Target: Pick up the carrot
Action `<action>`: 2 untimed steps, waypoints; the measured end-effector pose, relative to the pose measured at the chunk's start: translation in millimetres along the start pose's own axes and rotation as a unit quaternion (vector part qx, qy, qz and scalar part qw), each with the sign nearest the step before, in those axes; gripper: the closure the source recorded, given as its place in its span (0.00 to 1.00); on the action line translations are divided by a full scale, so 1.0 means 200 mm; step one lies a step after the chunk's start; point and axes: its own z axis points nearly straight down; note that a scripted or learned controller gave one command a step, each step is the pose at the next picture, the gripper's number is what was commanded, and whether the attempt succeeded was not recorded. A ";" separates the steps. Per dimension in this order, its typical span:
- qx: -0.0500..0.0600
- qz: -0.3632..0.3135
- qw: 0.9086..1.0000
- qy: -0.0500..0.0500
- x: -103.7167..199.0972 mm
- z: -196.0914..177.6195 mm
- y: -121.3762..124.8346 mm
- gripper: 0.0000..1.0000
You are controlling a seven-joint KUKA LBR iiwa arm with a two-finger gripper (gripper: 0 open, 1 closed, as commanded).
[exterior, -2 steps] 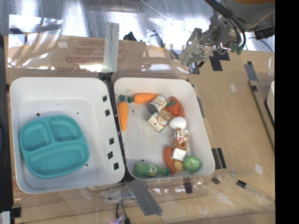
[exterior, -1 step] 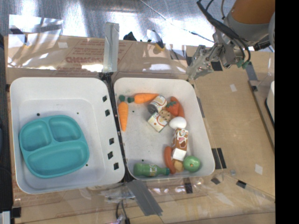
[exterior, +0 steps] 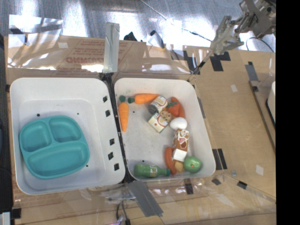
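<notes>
Camera view: two carrots lie in the right bin point(exterior: 201, 125). One carrot point(exterior: 123, 116) lies against the bin's left wall, long axis parallel to that wall, green top toward the far-left corner, tip toward the near edge. A second carrot point(exterior: 145, 98) lies along the far wall, leaf end left, tip right, next to a small can point(exterior: 158, 104). Teal divided plate point(exterior: 54, 146) sits in the left bin point(exterior: 18, 93). Gripper point(exterior: 224, 34) hangs beyond the right bin's far-right corner, slanted down-left; jaw state cannot be determined.
</notes>
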 end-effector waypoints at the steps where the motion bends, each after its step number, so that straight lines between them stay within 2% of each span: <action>1: -0.006 0.016 1.000 0.012 0.03 1.49 0.02 1.00; 2: 0.000 0.185 0.983 0.001 0.00 0.86 -0.01 1.00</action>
